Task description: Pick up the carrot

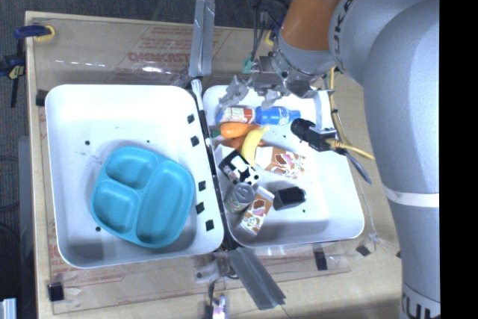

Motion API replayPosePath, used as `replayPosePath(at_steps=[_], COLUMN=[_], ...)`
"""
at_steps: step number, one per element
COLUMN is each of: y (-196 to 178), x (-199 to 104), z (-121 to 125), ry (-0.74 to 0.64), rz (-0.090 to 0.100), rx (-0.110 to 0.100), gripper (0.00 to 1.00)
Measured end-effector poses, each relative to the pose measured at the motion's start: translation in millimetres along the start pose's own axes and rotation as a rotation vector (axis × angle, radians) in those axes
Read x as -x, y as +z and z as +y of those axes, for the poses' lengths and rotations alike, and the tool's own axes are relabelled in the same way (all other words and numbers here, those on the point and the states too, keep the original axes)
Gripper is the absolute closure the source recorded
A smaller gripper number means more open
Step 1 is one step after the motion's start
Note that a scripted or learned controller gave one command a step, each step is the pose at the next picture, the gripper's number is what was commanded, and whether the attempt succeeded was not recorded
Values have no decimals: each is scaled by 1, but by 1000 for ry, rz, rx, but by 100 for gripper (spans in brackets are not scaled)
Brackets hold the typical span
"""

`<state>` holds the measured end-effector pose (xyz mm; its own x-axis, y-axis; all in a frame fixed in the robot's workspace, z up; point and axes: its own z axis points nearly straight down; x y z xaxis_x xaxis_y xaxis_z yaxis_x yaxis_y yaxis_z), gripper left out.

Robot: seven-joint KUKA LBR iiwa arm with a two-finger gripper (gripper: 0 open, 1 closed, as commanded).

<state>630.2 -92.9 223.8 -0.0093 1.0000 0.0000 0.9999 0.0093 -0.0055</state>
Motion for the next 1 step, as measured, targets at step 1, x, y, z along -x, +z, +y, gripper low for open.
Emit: replayPosePath(at_steps=[1], y=[104], x=[33], z=[16], ry=[-114], rz=[-9], rx=[30], gripper=[0])
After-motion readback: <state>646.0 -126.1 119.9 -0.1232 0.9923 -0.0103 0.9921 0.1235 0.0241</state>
